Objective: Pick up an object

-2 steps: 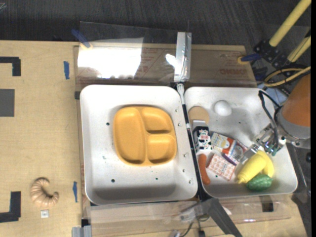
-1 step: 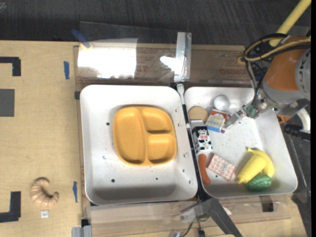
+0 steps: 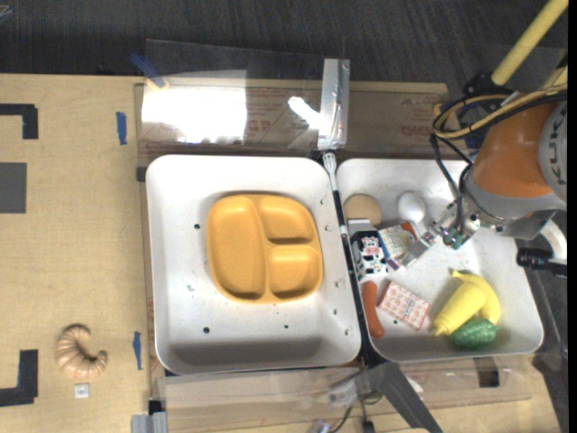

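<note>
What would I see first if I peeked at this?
Probably the big yellow divided plate, alone in the middle of the left bin. Next, the robot's orange band over the right bin, where a yellow banana toy lies beside a green thing. A tan croissant toy sits on the bench, far left.

Two shallow white bins side by side on a wooden bench.

The left bin (image 3: 171, 242) holds a yellow compartment tray (image 3: 264, 245). The right bin (image 3: 523, 332) holds a yellow banana (image 3: 464, 302), patterned card (image 3: 403, 307) and red sausage (image 3: 370, 307). A tan croissant (image 3: 80, 351) lies on the bench, far left.
</note>
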`<state>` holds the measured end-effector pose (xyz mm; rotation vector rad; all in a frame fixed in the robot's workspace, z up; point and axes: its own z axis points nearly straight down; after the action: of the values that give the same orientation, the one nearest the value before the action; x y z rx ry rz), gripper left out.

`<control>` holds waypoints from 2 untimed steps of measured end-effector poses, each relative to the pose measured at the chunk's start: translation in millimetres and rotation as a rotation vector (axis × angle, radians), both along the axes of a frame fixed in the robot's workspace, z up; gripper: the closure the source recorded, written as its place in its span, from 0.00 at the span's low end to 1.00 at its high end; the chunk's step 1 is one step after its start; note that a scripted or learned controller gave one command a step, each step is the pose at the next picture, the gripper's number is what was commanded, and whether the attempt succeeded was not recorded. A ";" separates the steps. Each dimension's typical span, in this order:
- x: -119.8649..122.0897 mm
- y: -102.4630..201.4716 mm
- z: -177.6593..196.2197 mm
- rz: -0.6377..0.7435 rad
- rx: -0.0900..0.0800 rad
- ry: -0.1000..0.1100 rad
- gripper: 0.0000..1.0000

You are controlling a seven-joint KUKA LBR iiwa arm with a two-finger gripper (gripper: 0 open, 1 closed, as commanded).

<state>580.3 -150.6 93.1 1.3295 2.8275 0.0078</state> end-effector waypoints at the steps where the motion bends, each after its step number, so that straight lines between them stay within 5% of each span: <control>1: 36.7 35.0 -0.5 -0.112 0.000 0.001 0.00; 2: 76.1 33.6 -0.8 -0.240 0.005 0.007 0.00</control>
<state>656.4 -117.0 92.3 1.6625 2.6545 0.0070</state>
